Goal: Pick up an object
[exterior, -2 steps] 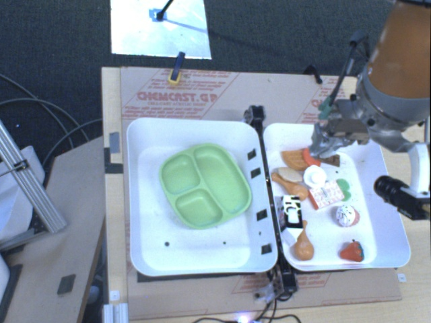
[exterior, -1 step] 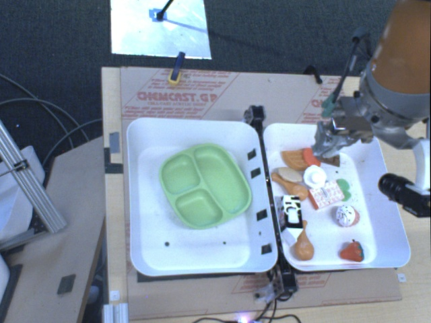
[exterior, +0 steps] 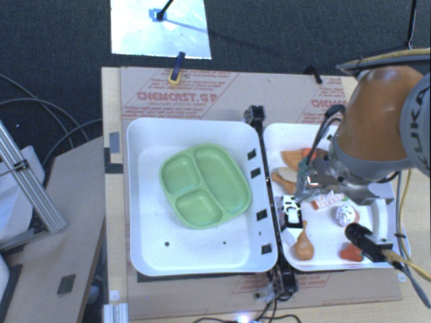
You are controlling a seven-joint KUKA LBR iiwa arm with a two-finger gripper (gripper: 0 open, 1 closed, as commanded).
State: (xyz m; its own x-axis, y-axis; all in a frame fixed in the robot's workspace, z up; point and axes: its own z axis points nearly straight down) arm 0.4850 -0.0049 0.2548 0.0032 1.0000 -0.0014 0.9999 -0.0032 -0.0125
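Tool (exterior: 304, 188) hangs low in the right bin (exterior: 273, 134), grip unclear, crowded by toy food; green tray (exterior: 205, 185) sits left.

board under bins (exterior: 176, 97): "chemcast gp" in red, repeated | arm casing (exterior: 412, 121): part of a dark letter, not readable
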